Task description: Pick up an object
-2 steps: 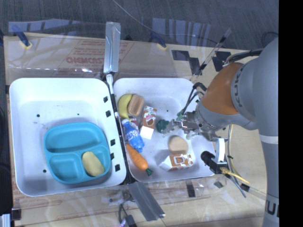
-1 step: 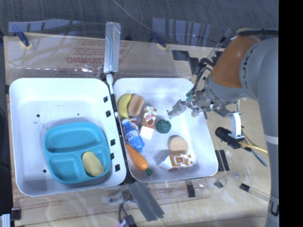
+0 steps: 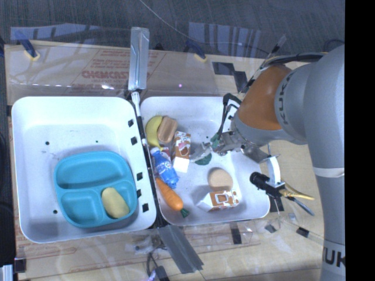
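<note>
Camera view: gripper sits low in the right bin; you can't tell its finger state. Nearest obj. is the small carton, just left of it (long axis approx. up-down in view). Approach leftward; bottle lies beyond, lower-left.

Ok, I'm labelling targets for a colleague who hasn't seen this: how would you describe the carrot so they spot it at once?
Look in the right-hand white bin, along its left wall near the front corner. The carrot lies there slantwise, just below the blue-labelled bottle. It is the bin's only bright orange tapered thing, with a small green stub at its lower end.
</note>
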`<state>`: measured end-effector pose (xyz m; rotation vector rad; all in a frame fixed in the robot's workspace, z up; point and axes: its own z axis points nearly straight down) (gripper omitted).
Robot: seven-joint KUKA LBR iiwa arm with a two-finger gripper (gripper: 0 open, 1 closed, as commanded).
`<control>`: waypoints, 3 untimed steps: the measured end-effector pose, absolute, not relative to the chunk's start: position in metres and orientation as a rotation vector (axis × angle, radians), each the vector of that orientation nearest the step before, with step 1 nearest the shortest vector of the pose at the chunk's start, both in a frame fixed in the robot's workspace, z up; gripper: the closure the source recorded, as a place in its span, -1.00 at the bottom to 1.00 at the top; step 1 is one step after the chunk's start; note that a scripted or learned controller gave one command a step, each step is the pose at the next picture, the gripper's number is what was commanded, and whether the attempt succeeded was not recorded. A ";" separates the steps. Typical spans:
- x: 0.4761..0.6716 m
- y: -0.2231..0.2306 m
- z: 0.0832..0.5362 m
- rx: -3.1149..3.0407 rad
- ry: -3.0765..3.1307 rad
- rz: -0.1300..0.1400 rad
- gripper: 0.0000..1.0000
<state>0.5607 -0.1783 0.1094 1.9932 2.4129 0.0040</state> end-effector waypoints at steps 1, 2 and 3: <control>0.533 -0.171 0.093 1.471 2.774 0.000 -1.00; 0.603 -0.200 0.094 1.047 2.958 0.000 -1.00; 0.579 -0.192 0.092 1.486 2.772 -0.001 -1.00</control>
